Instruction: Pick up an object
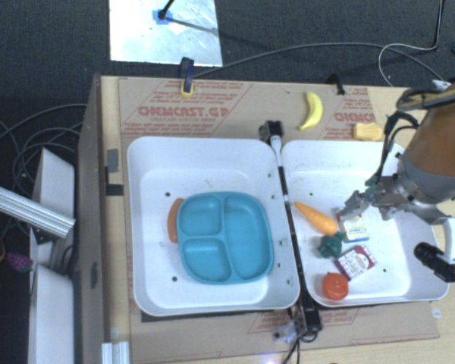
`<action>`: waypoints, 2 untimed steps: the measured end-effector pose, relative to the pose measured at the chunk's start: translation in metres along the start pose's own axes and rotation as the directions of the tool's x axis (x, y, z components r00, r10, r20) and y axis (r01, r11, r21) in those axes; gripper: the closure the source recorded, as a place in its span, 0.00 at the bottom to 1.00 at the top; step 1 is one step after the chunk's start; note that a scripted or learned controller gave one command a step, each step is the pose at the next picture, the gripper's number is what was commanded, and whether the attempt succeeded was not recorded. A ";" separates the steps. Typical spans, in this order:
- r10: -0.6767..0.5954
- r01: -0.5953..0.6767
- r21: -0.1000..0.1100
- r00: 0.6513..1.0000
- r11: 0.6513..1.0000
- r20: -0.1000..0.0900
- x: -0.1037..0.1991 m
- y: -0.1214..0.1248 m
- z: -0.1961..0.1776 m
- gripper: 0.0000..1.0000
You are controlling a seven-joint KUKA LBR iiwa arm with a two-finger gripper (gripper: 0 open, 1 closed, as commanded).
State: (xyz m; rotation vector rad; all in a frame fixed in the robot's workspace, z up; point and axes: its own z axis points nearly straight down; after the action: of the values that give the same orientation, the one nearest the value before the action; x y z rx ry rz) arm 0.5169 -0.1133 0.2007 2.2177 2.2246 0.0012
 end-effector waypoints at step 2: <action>0.000 0.000 -0.018 1.000 1.000 0.005 0.018 0.010 0.111 0.00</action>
State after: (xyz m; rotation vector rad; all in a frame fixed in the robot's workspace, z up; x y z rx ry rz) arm 0.5273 -0.0948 0.0893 2.2062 2.2126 0.0160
